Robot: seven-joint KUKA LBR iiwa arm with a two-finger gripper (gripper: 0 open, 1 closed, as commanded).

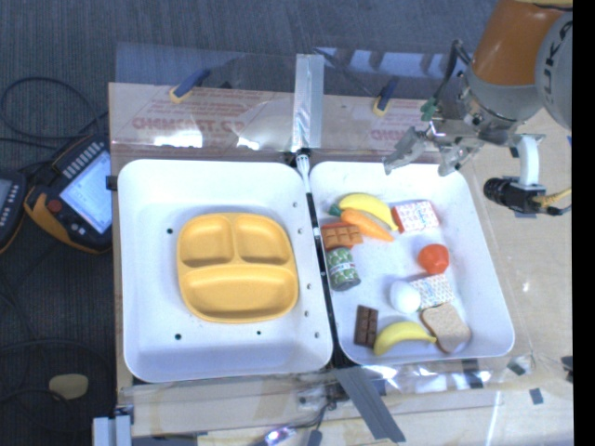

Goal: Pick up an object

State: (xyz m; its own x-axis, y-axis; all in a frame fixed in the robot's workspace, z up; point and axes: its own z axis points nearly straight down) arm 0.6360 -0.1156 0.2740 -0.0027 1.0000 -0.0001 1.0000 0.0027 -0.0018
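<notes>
Two shallow white bins are seen side by side on the counter point(548, 277). The left bin point(139, 277) holds a yellow sectioned plate point(238, 266) at its middle, with bare white floor all round it up to the walls. The right bin point(483, 277) is crowded: a banana point(365, 204) and a carrot point(366, 222) lie near the far wall, with a red-and-white packet point(416, 216) just beside them and a brown waffle-like block point(340, 236) close to the left wall. A small green-labelled can point(342, 269) lies against that same wall. A tomato point(433, 257) sits toward the right side, well clear of the wall. Nearer the front are a white egg point(404, 296), a patterned packet point(434, 290), a chocolate bar point(366, 325), a second banana point(403, 335) and a slice of bread point(445, 327), the last close to the front right corner. Open floor is left in the middle of this bin, between the can and the tomato, and along the right wall.

The gripper point(423, 156) is held above the far rim of the right bin, apart from every object. Its jaws are spread apart and nothing is seen between them. The grey arm with its orange band point(511, 45) reaches in from the upper right.
</notes>
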